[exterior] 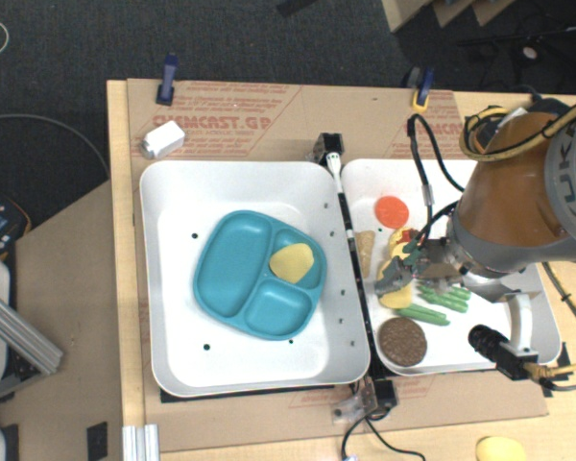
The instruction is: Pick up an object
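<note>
My gripper (397,275) hangs low over the left half of the right bin (442,173), among a cluster of toy foods. Just below it lies a pale yellow piece (396,300), and I cannot see whether they touch. Green bean pods (440,302) lie to its right. A brown round patty (402,341) sits at the bin's front. Behind the gripper are a yellow piece (396,245), a beige slice (366,248) and an orange disc (392,211). The arm covers the bin's right side.
The left bin (169,353) holds a blue divided plate (240,277) with a yellow chip-like piece (293,261) in its upper right compartment. A small white block (163,139) lies on the cardboard behind the left bin. The ridge between the bins runs close to the gripper's left.
</note>
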Motion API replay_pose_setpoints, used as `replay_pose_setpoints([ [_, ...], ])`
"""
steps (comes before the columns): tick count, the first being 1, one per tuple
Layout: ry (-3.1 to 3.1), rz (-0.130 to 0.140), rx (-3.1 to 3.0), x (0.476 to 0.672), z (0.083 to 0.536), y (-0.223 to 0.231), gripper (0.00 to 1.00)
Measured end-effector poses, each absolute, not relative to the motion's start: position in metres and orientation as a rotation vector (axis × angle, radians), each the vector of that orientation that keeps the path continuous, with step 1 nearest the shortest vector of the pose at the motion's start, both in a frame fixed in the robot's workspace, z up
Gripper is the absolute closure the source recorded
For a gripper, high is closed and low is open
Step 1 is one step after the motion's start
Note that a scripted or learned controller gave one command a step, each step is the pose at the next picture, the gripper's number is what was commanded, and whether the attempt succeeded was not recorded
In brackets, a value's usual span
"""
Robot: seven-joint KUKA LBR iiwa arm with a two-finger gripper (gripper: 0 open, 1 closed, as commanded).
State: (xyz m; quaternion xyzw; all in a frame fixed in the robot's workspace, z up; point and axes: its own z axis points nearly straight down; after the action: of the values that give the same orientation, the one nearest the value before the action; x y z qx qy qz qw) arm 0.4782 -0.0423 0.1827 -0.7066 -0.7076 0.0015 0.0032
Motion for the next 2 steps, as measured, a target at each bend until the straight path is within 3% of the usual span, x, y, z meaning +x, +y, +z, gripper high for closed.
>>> replay_pose_setpoints([
  [1, -2.220, -0.001, -2.223, 0.479, 0.195, -0.044, 1.00],
  [2, -2.237, -0.019, -2.220, 0.481, 0.347, 0.004, 1.00],
])
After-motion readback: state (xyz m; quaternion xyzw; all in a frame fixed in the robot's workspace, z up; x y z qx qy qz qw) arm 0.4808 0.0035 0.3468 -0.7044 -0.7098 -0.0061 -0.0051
